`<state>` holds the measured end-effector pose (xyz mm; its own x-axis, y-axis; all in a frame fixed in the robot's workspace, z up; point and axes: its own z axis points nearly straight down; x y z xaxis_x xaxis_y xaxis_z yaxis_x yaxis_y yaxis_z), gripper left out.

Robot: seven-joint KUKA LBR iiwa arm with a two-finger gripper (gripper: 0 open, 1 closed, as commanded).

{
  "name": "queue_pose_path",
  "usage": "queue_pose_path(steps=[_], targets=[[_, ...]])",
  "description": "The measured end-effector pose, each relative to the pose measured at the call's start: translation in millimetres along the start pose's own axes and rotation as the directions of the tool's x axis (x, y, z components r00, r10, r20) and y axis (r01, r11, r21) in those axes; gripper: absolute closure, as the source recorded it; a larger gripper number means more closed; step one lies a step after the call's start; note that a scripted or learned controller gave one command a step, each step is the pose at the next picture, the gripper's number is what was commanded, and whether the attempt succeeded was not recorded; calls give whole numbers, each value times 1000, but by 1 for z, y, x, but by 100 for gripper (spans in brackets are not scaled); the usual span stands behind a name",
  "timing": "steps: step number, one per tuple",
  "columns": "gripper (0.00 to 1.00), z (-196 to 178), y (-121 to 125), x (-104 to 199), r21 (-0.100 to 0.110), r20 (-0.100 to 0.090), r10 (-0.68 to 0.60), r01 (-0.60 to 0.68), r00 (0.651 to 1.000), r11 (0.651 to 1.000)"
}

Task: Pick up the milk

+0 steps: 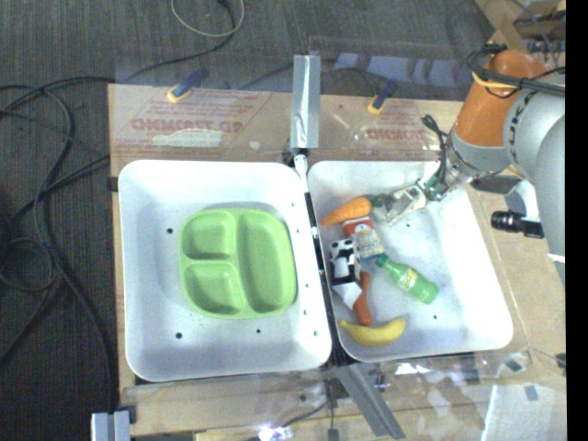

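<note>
- White-and-black milk carton lies by the right bin's left wall, well apart from the hand.
- Hand reaches down-left just beside the carrot; its grip cannot be told.

You can make out faint reddish lettering on the cardboard sheet behind the left bin, but it is too washed out to read. The milk carton shows black-and-white markings; no words are legible there.
</note>
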<state>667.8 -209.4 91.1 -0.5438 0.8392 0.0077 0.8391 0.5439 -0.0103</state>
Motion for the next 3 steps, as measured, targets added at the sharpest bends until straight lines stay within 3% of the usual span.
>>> queue_pose_path(steps=[1, 2, 3], targets=[[0, 0, 20, 39, 10, 15, -295, 295, 955, 956], [100, -9, 20, 39, 9, 10, -292, 292, 956, 956], [100, -109, 32, 59, -10, 10, -106, 106, 994, 994]])
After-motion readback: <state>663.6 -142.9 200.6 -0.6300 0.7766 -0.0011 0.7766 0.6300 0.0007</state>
